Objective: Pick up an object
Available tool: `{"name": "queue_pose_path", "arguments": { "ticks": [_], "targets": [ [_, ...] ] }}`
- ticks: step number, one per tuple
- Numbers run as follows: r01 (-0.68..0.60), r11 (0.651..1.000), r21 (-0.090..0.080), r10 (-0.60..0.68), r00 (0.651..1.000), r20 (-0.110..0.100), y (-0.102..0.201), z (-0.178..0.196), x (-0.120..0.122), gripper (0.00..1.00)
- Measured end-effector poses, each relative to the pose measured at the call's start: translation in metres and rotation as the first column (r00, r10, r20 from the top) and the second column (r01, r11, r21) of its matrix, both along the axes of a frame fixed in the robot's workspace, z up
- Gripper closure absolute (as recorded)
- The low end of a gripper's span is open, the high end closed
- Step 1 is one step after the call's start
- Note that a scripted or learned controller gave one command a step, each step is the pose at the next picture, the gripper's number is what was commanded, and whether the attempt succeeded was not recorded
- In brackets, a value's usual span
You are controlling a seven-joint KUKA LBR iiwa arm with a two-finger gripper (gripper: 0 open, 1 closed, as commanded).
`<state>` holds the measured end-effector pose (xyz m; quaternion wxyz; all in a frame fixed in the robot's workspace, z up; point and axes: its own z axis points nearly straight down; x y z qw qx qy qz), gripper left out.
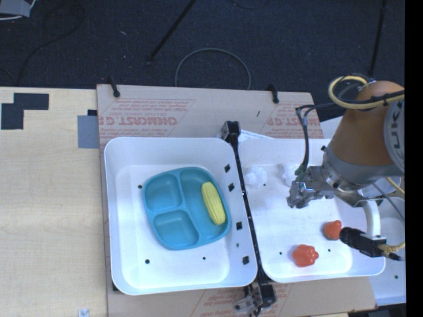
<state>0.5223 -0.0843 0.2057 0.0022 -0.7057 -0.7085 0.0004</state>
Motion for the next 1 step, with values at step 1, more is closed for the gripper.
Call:
{"name": "queue_pose_path", "arguments": {
  "ticks": [1],
  "targets": [
    [0.0,1.0,0.0,0.0,1.0,0.0,0.0483,-0.0074,0.0125,1.0]
  ]
}}
